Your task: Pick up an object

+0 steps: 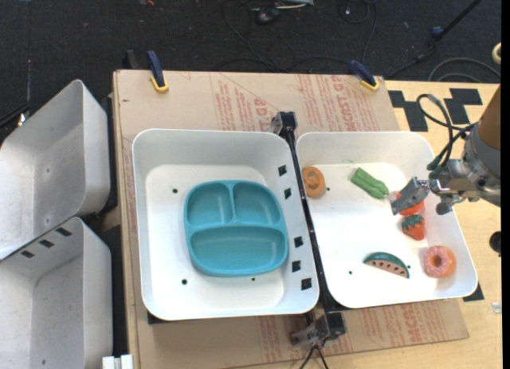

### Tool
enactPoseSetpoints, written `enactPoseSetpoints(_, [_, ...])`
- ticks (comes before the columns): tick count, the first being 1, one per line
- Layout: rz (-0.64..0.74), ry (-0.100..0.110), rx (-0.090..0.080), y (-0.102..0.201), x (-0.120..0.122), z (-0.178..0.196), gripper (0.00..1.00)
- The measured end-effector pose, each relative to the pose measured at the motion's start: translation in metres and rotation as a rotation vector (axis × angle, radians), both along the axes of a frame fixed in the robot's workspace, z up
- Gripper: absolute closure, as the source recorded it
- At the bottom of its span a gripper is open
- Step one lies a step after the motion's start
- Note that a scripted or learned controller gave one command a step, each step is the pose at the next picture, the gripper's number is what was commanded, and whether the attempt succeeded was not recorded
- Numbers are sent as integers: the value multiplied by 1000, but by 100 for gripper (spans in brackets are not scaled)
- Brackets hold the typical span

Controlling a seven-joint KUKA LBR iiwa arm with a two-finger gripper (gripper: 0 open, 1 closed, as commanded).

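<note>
Camera view shows the left bin (151,160) holding a blue plate (236,227). The right bin (343,144) holds the toys. The gripper (414,197) hangs open just over the red strawberry (413,225); it may slip aside when the fingers close.

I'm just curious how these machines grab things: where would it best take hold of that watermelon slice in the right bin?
Probably across its narrow width near the middle, coming straight down from above. The watermelon slice lies flat on the right bin floor, long and thin, with free space on every side, so the jaws can straddle it there.
</note>
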State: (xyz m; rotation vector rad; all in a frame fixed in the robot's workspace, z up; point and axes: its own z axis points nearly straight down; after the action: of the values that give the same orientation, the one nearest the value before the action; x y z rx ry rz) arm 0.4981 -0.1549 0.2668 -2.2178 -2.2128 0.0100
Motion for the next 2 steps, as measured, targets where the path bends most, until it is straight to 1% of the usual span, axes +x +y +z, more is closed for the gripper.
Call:
enactPoseSetpoints(1, [3, -10, -2, 0, 2, 5, 0])
enactPoseSetpoints(2, [0, -6, 0, 3, 0, -58, 0])
